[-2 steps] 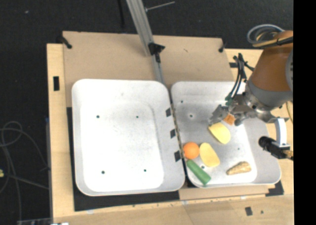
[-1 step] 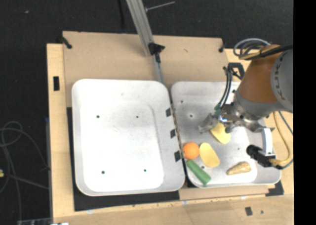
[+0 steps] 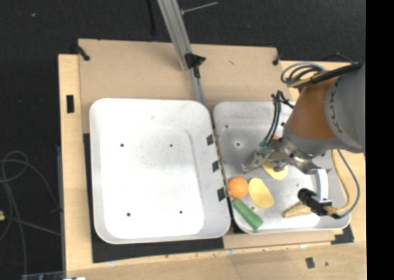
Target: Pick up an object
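Camera view: on the table [image 3: 148, 69] sit 2 white bins. The arm's hand [image 3: 269, 163] hangs low in the right bin [image 3: 237, 119], just above a yellow piece [image 3: 276, 172]; whether it is clenched or released, I cannot tell. At 7 o'clock from it lie an orange ball [image 3: 238, 187], another yellow piece [image 3: 261, 192] and a green stick [image 3: 247, 214].

A pale wooden counter [image 3: 141, 72] sits on a dark, speckled floor [image 3: 37, 14]. A grey metal pole [image 3: 175, 17] slants in from the top edge to the counter's middle. Loose cables [image 3: 18, 177] curl on the floor at left.
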`<action>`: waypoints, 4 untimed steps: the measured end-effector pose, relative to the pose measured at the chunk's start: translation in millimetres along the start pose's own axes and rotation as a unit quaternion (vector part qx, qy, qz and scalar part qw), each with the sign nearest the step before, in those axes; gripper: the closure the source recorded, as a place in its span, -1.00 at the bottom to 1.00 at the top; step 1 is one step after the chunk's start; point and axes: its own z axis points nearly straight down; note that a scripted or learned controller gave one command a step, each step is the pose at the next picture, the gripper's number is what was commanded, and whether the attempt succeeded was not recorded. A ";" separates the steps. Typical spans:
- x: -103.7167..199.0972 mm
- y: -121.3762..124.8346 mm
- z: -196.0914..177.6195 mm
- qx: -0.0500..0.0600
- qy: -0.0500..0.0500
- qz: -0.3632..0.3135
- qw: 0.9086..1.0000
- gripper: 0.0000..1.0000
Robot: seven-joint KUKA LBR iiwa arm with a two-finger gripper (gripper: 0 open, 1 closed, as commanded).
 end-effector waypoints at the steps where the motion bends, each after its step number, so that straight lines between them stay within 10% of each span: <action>1: -0.6 2.3 -14.2 -0.004 0.001 0.004 1.000 1.00; 3: 1.9 14.1 -105.3 -0.002 0.001 -0.004 1.000 1.00; 4: 64.1 6.4 -113.9 0.000 0.003 -0.006 1.000 1.00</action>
